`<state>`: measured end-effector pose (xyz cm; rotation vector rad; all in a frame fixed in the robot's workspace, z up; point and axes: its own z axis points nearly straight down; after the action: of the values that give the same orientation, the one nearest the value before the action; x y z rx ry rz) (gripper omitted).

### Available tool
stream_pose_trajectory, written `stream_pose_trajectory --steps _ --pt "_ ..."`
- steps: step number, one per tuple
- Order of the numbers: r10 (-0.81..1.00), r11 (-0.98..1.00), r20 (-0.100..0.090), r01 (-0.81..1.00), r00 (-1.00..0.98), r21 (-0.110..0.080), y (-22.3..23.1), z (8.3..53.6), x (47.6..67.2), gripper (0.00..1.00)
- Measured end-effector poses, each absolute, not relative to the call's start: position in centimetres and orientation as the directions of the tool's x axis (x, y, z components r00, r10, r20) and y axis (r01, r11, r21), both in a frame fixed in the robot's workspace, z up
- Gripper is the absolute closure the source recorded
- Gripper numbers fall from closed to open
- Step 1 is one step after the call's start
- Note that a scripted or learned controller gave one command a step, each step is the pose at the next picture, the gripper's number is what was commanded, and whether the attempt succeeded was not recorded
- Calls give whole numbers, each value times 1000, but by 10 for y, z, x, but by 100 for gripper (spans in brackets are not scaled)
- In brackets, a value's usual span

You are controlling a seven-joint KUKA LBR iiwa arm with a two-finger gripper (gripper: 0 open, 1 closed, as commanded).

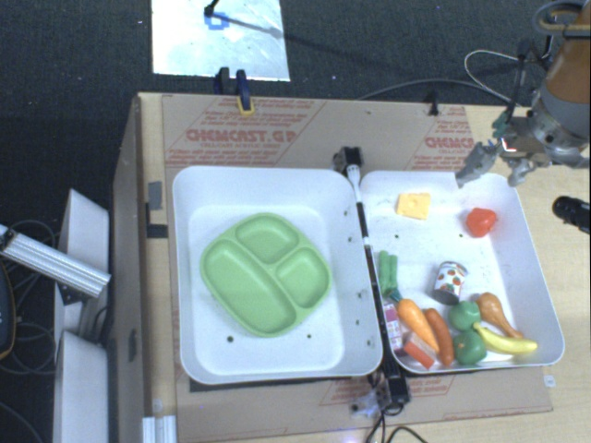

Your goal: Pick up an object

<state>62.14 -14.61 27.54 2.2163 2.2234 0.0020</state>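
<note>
the gripper (495,162) is positioned at the upper right of the camera view, above the far right corner of the right bin (540,275). its two fingers (474,165) are spread apart with nothing between them. the arm (565,81) enters from the right, with its orange band just above the wrist.

right bin contents:
- a yellow cheese wedge (414,206) lies near the far edge, left of centre.
- a red tomato (480,221) lies to the right of the cheese, apart from it, and is the object nearest to the gripper.
- a small printed can (450,281) sits near the bin centre.
- a green pod (388,273) lies along the left wall.
- a cluster occupies the near edge: two carrots (416,320), a green pepper (467,332), a banana (504,341) and an orange drumstick-shaped toy (493,311), touching or overlapping one another.

left bin (189,275) contents:
- a green divided plate (266,272) with three compartments, lying flat near the centre.

both bins rest on a cardboard sheet (277,132) bearing red print.
</note>
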Motion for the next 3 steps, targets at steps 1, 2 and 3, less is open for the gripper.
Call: stream_pose_trajectory --steps 1,2,3 --pt "1000 1 0 1000 -1 -3 -185 155 667 0" --pt "1000 2 3 1000 -2 -2 -205 84 668 0" --pt "1000 4 2 1000 -4 -2 -205 84 669 0"
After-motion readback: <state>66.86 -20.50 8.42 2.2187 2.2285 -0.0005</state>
